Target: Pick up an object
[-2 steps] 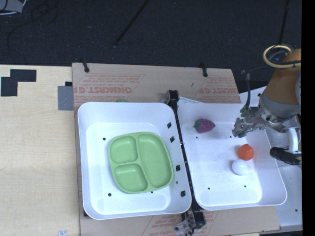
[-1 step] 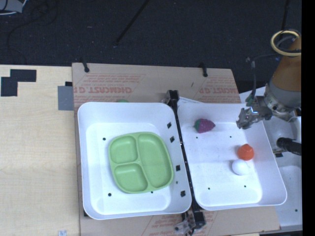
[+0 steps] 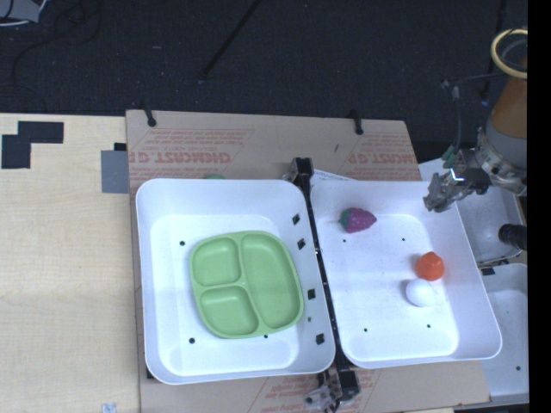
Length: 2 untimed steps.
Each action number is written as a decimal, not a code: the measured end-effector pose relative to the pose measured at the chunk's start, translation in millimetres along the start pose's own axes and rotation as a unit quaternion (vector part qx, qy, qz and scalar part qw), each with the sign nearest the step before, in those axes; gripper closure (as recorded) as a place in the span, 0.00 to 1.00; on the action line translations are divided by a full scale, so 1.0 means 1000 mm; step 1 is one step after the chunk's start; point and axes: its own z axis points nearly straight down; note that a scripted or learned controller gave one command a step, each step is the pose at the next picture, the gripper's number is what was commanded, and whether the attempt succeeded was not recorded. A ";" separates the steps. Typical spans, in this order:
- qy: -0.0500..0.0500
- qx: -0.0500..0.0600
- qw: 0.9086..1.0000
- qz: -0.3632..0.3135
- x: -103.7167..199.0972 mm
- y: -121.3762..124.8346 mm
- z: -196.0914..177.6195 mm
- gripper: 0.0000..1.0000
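Three small things lie in the right bin (image 3: 469,334). A purple, rounded piece with a green end (image 3: 358,220) sits near the bin's far edge, closer to the wall it shares with the other bin. An orange ball-like object (image 3: 430,266) lies toward the bin's right side, about midway along it. A white, egg-like object (image 3: 420,293) rests just beside the orange one, on its near side; whether the two touch cannot be told. All three sit on the bin's floor, with nothing around them.

The left bin (image 3: 164,222) carries a light green tray (image 3: 245,283) with three compartments, lying flat and turned slightly askew, roughly in the middle of the floor.

The arm (image 3: 508,114) comes in at the far right, its orange band uppermost and the grey wrist below it. The gripper (image 3: 446,192) hangs at the far right corner of the right bin, over its rim, well apart from all three objects. Its tip is a small, dark, blurred shape, and whether it is released or clenched cannot be told.

Both bins rest on a sheet of printed cardboard (image 3: 258,144).
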 end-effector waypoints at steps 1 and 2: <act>0.002 0.002 1.000 -0.002 0.061 0.006 0.001 1.00; 0.002 0.003 1.000 -0.001 0.117 -0.004 0.011 1.00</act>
